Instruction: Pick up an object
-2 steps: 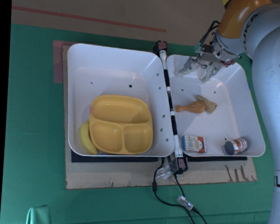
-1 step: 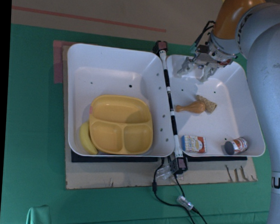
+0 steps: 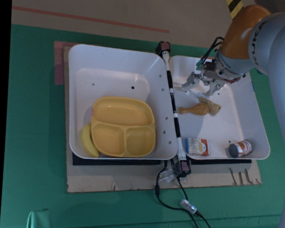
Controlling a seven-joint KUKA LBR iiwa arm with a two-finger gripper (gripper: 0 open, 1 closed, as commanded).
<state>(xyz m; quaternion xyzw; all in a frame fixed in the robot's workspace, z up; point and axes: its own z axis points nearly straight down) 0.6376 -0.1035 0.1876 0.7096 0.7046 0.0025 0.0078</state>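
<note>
Operator: Status of the pick?

Technician: Not complete. The gripper [image 3: 201,87] sits low over the far part of the right bin [image 3: 256,134], fingers spread — nothing between them. The nearest candidate, a brown drumstick-shaped toy [image 3: 198,108], lies on the bin floor just on the near side of the fingertips, apparently untouched.

Operator: Other objects?

Technician: A small box [image 3: 197,146] and a can on its side [image 3: 240,148] rest along the near wall of the right bin. The left bin [image 3: 111,66] carries a yellow divided plate [image 3: 124,127] with a banana [image 3: 88,141] against its left edge.

Operator: Remaining steps?

Technician: By my reading, all of them — align, close, lift.
</note>
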